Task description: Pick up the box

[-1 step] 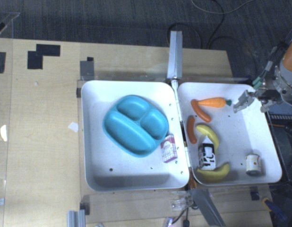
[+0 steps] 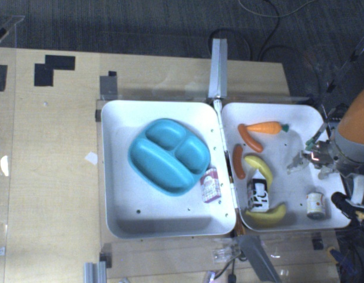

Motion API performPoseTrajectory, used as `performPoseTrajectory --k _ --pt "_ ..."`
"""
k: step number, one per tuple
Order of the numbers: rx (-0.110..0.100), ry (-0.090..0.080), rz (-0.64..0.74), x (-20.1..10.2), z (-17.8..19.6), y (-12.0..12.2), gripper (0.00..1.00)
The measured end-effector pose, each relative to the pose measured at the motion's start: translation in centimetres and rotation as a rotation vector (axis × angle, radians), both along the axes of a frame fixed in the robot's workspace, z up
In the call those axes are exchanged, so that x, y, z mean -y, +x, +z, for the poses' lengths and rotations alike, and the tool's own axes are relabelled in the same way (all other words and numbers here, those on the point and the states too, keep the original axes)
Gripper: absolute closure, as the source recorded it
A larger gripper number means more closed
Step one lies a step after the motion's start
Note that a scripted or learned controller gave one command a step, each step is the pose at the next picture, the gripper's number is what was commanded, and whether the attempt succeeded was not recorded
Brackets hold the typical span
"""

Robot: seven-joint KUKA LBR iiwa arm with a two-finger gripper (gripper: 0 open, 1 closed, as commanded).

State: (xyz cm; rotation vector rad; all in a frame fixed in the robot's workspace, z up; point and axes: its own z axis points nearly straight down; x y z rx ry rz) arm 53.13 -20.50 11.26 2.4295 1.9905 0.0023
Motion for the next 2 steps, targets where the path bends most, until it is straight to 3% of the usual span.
performPoseTrajectory --k 1,2 --pt "0.008 0.001 -0.03 -0.8 -2.4 3.8 0.0" --pt "0.016 0.001 -0.027 -0.9 -1.2 4.1 1.0"
